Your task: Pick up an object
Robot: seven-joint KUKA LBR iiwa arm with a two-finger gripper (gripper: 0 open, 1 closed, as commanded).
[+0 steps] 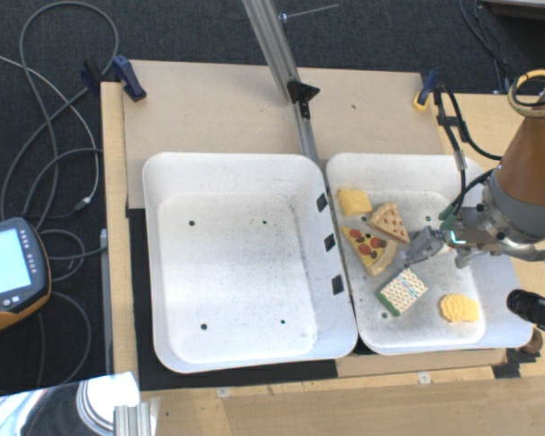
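Arm (534, 175) cut off at right edge — handheld screen (7, 271) at left.

Robotics lab or test cell, not a home: I work over a plywood bench (254, 98) with blue clamps (127, 78) at its corners, two shallow white bins (163, 175) side by side, and a metal pole (271, 34) slanting in from above. Dark carpet (36, 134) runs around the bench with loose grey cables (59, 166) across it, and a teach pendant (9, 271) with a lit screen sits at the left. The bin contents are toy food pieces (374, 239), props rather than real groceries, which fits a grasping-experiment setup.
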